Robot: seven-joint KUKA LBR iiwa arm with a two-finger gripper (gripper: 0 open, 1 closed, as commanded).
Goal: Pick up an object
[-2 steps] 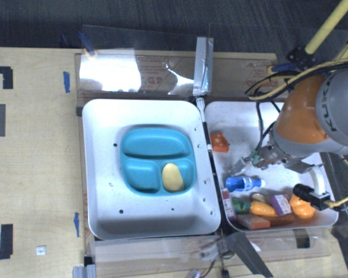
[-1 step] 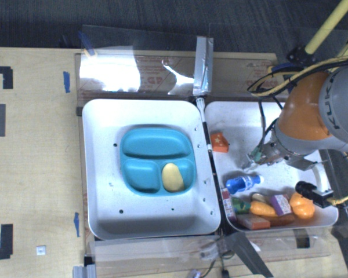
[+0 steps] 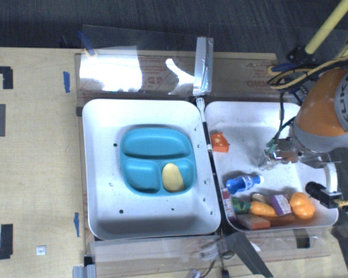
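Note:
My gripper [image 3: 271,156] hangs over the middle of the right bin [image 3: 243,116], on the grey arm with the orange band [image 3: 325,106] coming in from the right. A small blue bottle [image 3: 242,183] lies just below and left of the gripper, apart from it. An orange block [image 3: 220,142] sits to the gripper's left near the bin's divider. Along the bin's front wall lie a carrot [image 3: 262,208], a purple packet [image 3: 281,204], an orange fruit [image 3: 302,206], a green item [image 3: 240,205] and a red one [image 3: 254,223]. I see nothing held in the gripper.
The left bin [image 3: 98,155] holds a blue divided tray [image 3: 156,143] with a yellow oval item [image 3: 173,177] in its lower right compartment. Clear plastic sheeting [image 3: 139,68] and a metal post [image 3: 203,62] stand behind the bins. Cables [image 3: 290,68] hang at the upper right.

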